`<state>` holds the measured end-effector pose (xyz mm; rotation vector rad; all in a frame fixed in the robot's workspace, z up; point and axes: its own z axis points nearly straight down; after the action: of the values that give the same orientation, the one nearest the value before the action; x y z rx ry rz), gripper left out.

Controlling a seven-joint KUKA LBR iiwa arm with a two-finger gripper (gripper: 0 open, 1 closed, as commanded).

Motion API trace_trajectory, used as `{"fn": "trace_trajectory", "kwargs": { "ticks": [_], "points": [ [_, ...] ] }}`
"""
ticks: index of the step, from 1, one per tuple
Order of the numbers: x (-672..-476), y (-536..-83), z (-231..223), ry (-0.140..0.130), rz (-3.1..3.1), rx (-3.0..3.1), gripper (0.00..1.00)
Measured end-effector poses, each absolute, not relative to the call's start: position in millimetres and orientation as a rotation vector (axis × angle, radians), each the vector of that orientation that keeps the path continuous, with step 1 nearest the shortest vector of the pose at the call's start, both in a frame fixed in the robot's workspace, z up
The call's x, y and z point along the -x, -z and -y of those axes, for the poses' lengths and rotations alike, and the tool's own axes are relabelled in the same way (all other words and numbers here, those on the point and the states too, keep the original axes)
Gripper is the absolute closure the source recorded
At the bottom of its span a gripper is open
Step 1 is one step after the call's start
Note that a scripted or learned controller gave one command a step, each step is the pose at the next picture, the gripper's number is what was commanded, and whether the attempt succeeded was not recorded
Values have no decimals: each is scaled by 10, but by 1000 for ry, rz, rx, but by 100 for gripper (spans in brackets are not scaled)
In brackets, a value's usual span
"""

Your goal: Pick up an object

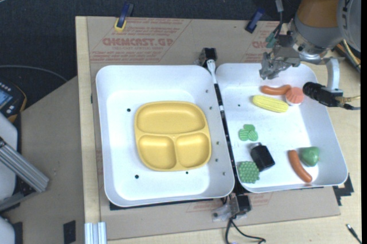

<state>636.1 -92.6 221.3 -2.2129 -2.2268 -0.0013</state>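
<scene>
Hot dog (276,89) nearest the gripper (269,69), lying flat near the back of the right bin (327,139), long axis left-right, right end touching a pink round piece (295,96). Just in front of it a yellow corn cob (270,103), also lying left-right, tilted slightly. Mid bin: green clover-shaped piece (248,133); below it a black block (262,157) beside a green bumpy piece (248,171). Front right corner: second sausage (300,166), running diagonally, against a green pepper-like piece (310,155). Left bin (114,139) holds one yellow divided tray (172,135), three compartments, nothing in them. Gripper hangs over the back edge of the right bin, above the hot dog; jaws too small and dark, cannot tell whether they're apart or together. Both bins sit on the table (172,42).
</scene>
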Motion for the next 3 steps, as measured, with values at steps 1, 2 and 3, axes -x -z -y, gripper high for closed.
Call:
{"fn": "trace_trajectory", "kwargs": {
  "ticks": [1, 2, 3],
  "points": [
    [-6398, -2231, 859, 1, 2225, 2221, 100],
    [-6563, -2180, 845, 2, 2227, 2222, 100],
    [-6578, -2303, 837, 4, 2225, 2224, 100]
  ]
}}
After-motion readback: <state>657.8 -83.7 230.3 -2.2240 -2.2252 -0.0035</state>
